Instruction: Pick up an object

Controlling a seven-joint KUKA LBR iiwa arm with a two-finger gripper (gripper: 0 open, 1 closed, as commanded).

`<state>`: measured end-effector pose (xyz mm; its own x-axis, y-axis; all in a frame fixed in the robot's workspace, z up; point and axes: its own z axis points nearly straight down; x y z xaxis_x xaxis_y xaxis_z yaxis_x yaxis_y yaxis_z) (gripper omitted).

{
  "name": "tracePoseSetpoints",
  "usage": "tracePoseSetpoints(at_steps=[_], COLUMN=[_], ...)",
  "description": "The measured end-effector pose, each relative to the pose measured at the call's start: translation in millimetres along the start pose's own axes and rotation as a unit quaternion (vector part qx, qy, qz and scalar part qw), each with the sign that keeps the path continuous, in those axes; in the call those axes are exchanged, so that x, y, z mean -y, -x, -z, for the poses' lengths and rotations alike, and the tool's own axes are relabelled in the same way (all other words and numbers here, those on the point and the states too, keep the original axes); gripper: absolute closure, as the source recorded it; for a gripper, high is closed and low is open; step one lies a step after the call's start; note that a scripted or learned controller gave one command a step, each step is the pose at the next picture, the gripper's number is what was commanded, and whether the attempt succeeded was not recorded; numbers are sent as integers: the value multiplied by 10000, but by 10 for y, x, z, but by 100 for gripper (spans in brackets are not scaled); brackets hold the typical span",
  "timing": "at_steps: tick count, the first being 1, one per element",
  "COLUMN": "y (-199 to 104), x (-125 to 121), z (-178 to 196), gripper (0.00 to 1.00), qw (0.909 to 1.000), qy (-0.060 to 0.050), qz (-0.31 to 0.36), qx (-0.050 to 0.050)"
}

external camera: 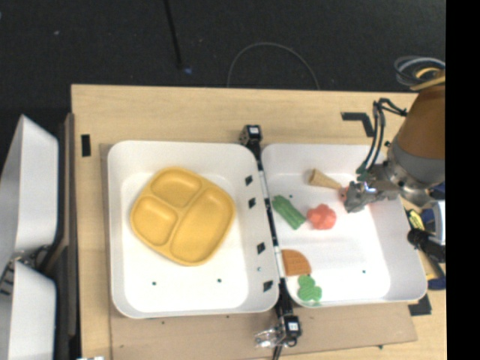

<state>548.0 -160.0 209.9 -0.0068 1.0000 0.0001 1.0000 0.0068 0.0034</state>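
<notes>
The right bin [375, 268] holds several small toys. A tan wedge [323, 178] lies near its back, a red lump [322, 217] sits in the middle, and a green block [288, 211] lies close to the left wall. An orange-brown piece [295, 262] and a green leafy piece [308, 290] rest in the front left corner. My gripper [357, 196] hangs over the right bin, just right of the tan wedge and above the red lump. Nothing shows between its fingers.
The left bin [127, 283] bears a yellow divided plate [182, 215]. A black divider strip with clips [262, 223] runs between the bins. Cables loop behind the bench, and the arm's orange band [425, 122] stands over the right bin's far right edge.
</notes>
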Motion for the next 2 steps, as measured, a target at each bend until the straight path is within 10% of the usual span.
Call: tracePoseSetpoints(at_steps=[2], y=[-1092], x=[-231], z=[178], gripper=[100], qw=[10000], qy=[2], qz=[6], qx=[-6])
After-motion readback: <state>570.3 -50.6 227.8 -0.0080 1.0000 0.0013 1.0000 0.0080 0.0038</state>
